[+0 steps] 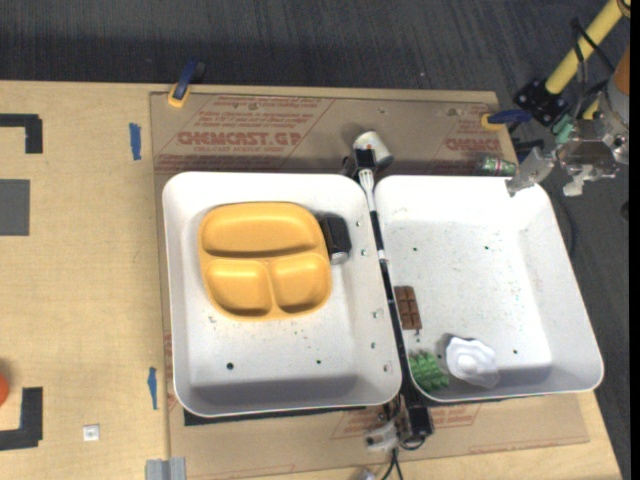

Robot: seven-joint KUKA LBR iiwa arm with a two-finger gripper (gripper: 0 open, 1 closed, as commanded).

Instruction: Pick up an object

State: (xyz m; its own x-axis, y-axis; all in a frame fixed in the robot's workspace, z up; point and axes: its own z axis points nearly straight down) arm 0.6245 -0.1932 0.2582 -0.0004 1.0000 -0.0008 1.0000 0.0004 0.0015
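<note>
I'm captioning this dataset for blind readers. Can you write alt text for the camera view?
Two shallow white bins sit side by side on a bench: the left bin holds a yellow divided tray with a small black object beside it, the right bin a brown block, a green item and a white object. The gripper hovers at the right bin's far right corner.

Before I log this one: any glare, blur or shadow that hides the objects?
Camera view: light is even and soft, with no hard glare on the white bins; the yellow tray is sharp with a mild sheen; the white object nearly blends into the right bin; the gripper at the right edge is slightly blurred.
</note>
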